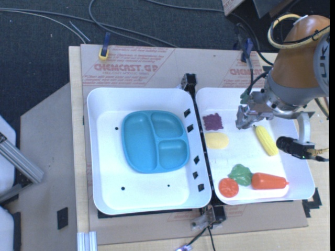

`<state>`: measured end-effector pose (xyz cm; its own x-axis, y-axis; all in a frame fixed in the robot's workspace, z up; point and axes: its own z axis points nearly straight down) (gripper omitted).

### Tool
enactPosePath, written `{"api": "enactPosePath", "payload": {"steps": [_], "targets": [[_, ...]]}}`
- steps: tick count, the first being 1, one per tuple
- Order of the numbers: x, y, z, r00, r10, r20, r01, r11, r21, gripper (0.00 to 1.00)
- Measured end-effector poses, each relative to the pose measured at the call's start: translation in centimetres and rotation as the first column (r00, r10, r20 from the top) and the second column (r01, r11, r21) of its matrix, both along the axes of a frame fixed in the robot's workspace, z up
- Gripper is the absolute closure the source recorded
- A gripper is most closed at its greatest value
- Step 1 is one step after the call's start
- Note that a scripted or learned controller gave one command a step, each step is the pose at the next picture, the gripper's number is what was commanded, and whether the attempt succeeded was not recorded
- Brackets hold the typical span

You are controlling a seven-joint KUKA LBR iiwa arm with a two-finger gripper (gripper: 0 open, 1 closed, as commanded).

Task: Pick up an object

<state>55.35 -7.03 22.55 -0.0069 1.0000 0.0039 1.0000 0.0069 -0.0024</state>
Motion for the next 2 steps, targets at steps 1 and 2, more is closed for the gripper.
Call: {"api": "enactPosePath", "payload": {"steps": [1, 2], "targets": [[-0.4, 5.8, -1.0, 1.000, 0.000, -0.001, 0.000, 1.000, 0.000, 1.00], [-1.7, 11.3, -1.3, 1.000, -0.001, -0.002, 0.001, 1.000, -0.001, 1.00]]}}
